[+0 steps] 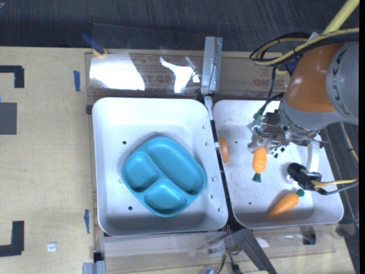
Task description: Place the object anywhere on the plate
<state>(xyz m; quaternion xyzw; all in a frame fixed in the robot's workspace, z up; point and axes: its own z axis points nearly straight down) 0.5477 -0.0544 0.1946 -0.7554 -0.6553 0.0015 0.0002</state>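
A glossy sky-blue divided plastic plate (164, 174) is sitting in a plain white shallow bin (108, 153); beside the plate, orange green-tipped toy carrots (259, 161) are lying.

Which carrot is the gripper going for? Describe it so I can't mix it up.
Look in the right bin. Just below the gripper hangs a small upright carrot, green tip down. The other carrot lies tilted near the bin's front edge; an orange piece sits against the left wall.
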